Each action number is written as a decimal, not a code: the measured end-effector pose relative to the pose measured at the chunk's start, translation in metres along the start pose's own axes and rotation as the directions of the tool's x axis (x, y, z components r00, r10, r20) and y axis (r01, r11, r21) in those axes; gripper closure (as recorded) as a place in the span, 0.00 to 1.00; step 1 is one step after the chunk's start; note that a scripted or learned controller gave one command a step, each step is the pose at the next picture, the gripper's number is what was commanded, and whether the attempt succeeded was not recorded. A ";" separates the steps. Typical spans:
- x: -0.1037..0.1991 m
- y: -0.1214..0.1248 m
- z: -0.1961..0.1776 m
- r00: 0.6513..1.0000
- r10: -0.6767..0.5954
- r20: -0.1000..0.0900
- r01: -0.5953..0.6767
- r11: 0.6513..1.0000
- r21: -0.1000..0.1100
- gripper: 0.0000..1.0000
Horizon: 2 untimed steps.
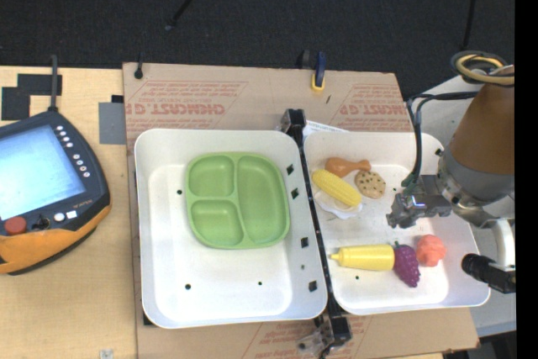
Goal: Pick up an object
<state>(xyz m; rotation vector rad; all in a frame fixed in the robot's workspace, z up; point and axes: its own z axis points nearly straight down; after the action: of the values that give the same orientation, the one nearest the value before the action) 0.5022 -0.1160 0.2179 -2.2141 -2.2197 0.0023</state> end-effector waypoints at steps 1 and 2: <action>0.045 -0.020 0.000 1.000 0.000 0.000 0.000 1.000 0.000 1.00; 0.104 -0.032 -0.001 1.000 -0.002 0.000 0.002 1.000 0.000 1.00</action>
<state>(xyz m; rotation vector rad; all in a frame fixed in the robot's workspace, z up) 0.4704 -0.0121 0.2196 -2.2111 -2.2219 0.0025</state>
